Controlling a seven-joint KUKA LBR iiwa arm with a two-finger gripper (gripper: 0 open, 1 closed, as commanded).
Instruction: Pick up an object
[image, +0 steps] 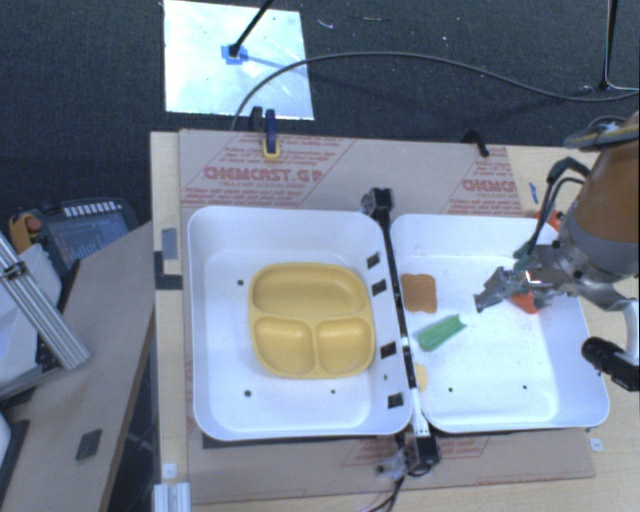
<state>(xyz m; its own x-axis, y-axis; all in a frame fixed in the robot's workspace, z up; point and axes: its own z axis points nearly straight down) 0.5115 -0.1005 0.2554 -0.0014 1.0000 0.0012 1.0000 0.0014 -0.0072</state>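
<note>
The right bin (500, 400) holds a brown flat piece (419, 292) near its left wall, a green object (438, 332) lying aslant just below it, and a small pale yellow bit (421, 376) by the divider. A red-orange item (526, 300) lies under the wrist at the bin's right side. My gripper (493, 292) hovers over the right bin, to the right of the brown piece and above the green object. Nothing is visibly held between its fingers.
A yellow three-compartment tray (306, 318) sits in the left bin (220, 400). A black clamp strip (392, 300) runs between the bins. The grey and orange arm (605, 220) enters from the right. Cardboard (340, 170) lies under both bins.
</note>
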